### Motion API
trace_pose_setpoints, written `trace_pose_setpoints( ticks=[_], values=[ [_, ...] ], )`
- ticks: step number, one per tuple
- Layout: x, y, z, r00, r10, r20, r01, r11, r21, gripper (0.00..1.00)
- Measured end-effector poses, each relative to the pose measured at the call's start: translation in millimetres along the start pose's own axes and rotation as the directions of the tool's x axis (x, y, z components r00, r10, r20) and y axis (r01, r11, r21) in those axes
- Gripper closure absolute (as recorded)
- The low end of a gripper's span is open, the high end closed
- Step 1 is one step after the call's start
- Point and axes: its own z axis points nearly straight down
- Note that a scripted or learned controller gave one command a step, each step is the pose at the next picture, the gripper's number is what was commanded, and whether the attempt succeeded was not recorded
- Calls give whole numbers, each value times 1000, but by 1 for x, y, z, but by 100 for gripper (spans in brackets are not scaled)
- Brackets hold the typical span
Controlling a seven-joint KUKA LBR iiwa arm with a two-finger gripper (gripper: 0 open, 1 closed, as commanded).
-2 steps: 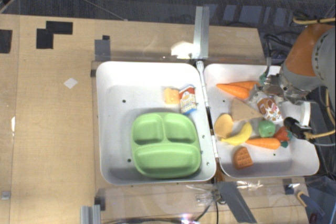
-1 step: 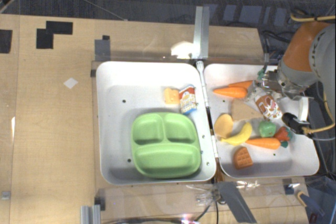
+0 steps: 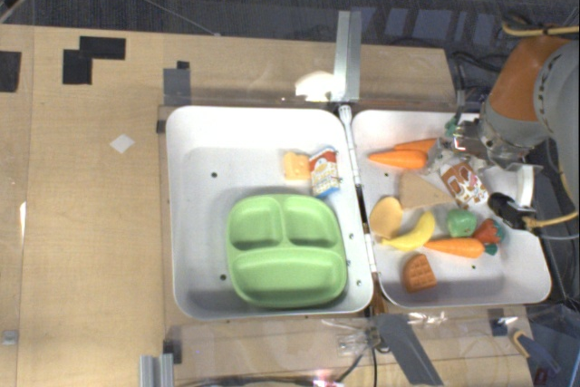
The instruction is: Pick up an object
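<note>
The gripper [image 3: 460, 140] hangs low over the right bin [image 3: 535, 281], beside the upper carrot [image 3: 401, 158] and a brown packet [image 3: 465, 184]; its grip I can't tell. Looks like the reaching step; next it must settle on one item. Two carrots, one banana [image 3: 412, 234], one green tray [image 3: 286, 251] in the left bin [image 3: 195, 222].

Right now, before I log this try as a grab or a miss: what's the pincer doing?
Pincer: over the right bin, by the top carrot; open, closed or holding cannot be told.
</note>
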Motion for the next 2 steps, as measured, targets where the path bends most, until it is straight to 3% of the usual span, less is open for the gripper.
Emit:
trace_pose_setpoints(
  ticks=[1,2],
  values=[
    [0,4,-14,1000,-6,3,6,1000,-12,100],
    [75,8,-129,998,67,-4,-67,998,3,100]
  ],
)
